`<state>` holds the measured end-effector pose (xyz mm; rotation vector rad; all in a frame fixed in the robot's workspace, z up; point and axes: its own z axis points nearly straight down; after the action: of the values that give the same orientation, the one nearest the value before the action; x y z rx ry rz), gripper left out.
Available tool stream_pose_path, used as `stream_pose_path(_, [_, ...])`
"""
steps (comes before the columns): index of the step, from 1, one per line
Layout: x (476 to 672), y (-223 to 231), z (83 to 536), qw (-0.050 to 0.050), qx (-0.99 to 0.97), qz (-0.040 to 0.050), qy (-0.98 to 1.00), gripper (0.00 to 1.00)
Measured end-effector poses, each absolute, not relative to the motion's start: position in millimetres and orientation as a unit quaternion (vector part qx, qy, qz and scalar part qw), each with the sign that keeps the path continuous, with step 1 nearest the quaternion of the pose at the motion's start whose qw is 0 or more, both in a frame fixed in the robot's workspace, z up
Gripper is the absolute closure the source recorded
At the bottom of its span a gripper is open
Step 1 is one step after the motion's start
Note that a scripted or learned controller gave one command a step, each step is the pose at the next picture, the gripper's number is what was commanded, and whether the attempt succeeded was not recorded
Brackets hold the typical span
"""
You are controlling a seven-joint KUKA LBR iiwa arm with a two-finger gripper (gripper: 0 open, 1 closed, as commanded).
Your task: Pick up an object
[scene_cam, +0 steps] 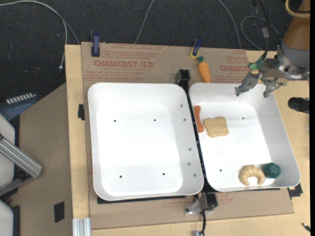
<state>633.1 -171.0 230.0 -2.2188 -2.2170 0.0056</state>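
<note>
The end effector (256, 86) hangs over the far edge of the right bin (275, 132), its two grey fingers (244, 86) spread well apart with nothing between them and nothing touching them. A small green part sits on its near-left side, just above the left finger. The arm (298, 33) behind it is cut off by the top right corner, so only the orange band and grey wrist can be seen.

In the right bin, a square tan cracker or biscuit (215, 127) lies near the left wall, well apart from the spread fingers. An orange stick-like object (198, 118) lies just beside it along the left wall; what it is cannot be told. At the near right corner a croissant (251, 174) lies touching or just beside a dark green ball-like object (271, 170), too small to name.

A toy carrot (204, 71) lies outside the bins on the cardboard-covered counter (123, 63), beyond the gap between them. The left bin (98, 132) shows a white floor with small dark dots. Two blue clamps (95, 43) grip the counter's far edge.
</note>
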Motion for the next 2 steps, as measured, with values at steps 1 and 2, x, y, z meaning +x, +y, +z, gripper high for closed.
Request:
stream_pose_path(1, [634.4, -171, 234, 0.000, -0.707, -0.0002, -0.707, 0.00])
stream_pose_path(2, [639.1, -164, 175, 0.002, -0.707, 0.0012, -0.707, 0.00])
